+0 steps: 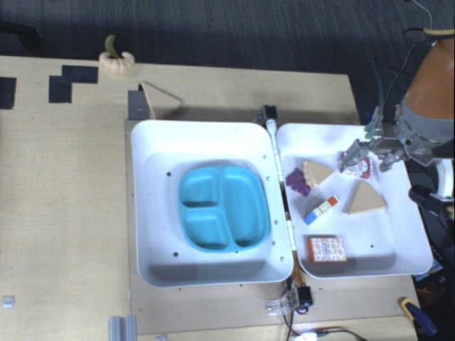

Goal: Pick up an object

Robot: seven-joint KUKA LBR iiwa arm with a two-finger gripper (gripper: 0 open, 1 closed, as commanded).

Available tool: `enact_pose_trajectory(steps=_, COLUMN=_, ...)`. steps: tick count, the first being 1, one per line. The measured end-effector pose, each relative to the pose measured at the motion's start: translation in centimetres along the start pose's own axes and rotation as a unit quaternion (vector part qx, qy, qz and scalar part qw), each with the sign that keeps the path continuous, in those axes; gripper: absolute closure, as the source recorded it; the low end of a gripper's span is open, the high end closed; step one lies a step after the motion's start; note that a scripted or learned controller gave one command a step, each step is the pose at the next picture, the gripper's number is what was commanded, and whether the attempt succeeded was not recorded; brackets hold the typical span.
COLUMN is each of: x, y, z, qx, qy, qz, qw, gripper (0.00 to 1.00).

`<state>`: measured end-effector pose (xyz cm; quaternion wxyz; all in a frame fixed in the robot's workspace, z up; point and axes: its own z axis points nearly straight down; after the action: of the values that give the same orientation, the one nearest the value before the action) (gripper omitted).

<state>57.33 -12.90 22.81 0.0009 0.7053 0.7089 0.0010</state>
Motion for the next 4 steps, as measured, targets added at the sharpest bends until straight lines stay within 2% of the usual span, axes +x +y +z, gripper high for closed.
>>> enact_pose_trajectory(steps=1, x=-6.5, y=2.2, z=11.2, qx=0.002, qy=0.000, qz=0.001, qw=1.0000, gripper=0.00)
enact_pose_trajectory(steps=2, x=-7.5, y=-4.5, z=14.1, qx=-0.002, qy=0.000, qz=0.000, qw=1.0000, gripper=0.00)
enact_pose_trajectory(steps=3, x=-7.5, y=-4.4, z=13.0, qx=-0.004, qy=0.000, qz=0.000, qw=1.0000, gripper=1.00)
enact_pose_trajectory(steps=4, x=-2.0, y=-3.3, z=3.5, qx=-0.001, qy=0.000, qz=0.000, qw=1.0000, gripper=1.00)
